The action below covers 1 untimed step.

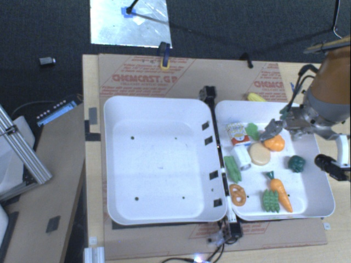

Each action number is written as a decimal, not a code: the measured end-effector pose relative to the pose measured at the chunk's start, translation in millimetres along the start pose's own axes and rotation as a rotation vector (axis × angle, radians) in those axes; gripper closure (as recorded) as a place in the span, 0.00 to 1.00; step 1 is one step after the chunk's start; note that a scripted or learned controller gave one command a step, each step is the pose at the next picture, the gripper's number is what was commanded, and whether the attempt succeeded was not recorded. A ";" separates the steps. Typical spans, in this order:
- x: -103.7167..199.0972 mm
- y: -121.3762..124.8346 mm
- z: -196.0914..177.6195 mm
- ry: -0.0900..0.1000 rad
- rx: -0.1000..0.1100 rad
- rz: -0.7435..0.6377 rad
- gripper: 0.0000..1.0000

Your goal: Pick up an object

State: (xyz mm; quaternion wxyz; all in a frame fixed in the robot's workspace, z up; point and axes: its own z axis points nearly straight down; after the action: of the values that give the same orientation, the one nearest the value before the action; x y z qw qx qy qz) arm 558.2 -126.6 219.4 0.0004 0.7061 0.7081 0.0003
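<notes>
Target object: the orange round toy (275, 143) in the right bin (323, 199) is your likeliest candidate, judged from its place next to the tool tip. The task names no particular item.
Target position: upper middle of the right bin, touching or just beside the beige disc (260, 154) on its lower left.
Gripper: the gripper (272, 129) sits directly above and slightly left of the orange toy in this view, its metal tip pointing down and left.
Jaw state: you cannot tell how far the jaws are parted; the tip reads as one grey shape. Nothing is visibly between them, so treat the gripper as holding nothing.
Key relation: the orange toy lies just below and to the right of the tip. It is nearly round, so no long axis constrains your approach angle.
Neighbours: the green piece (252, 129) and the red and white packet (237, 133) lie to the left of the tip. The dark green ball (296, 164) lies to the right of the disc.
Further items: the carrot (279, 192), the pretzel (237, 194) and the green ridged piece (270, 200) lie well apart, toward the near edge.
Left bin (118, 147): holds no candidates.
Risk: a closing grip may push the beige disc, in your judgement.
</notes>
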 end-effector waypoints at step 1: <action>0.1 1.0 -11.1 0.000 -0.003 -0.002 1.00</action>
State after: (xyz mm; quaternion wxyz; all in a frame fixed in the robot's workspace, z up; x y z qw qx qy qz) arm 559.2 -126.4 230.5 0.0015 0.7052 0.7090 0.0014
